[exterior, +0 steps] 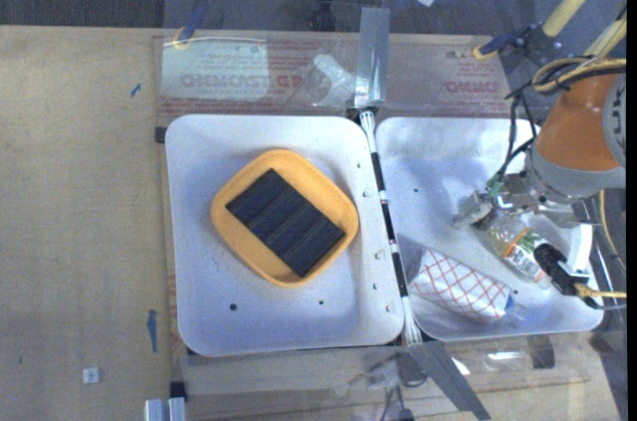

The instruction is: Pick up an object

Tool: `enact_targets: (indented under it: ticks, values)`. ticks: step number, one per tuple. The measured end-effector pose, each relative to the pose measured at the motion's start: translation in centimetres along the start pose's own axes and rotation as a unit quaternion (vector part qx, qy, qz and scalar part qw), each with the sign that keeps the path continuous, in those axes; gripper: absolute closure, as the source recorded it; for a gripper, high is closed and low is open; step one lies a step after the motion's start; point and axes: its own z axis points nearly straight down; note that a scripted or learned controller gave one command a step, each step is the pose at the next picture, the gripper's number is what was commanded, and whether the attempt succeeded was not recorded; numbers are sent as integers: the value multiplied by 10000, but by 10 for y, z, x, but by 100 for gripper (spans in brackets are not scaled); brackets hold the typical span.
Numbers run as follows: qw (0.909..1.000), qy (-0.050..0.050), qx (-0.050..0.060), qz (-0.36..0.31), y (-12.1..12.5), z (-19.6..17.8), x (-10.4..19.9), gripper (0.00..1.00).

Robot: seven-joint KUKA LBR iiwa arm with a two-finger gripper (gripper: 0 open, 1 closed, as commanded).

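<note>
You have a pale wooden bench (80, 210) carrying two shallow white bins side by side (their inner rims touching): the left bin (199, 310) and the right bin (418, 145). Clear taped plastic sheeting (249, 71) lies just behind them.

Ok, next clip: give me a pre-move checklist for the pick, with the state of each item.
1. Gripper over the right bin: ok, it sits low among the items there.
2. Object held: cannot tell, clutter hides the tips.
3. Nearest target: ok, a small clear packet lies right beside the gripper.
4. Red-checked pouch clear of the gripper: ok, apart, toward the bin's front.
5. Orange tray in the left bin: ok, untouched, far from the arm.
</note>
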Motion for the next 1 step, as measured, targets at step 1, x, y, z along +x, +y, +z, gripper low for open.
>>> enact_targets:
  ticks: [1]
  values:
    - [10000,-2,-17,12,1,-10,-1,100]
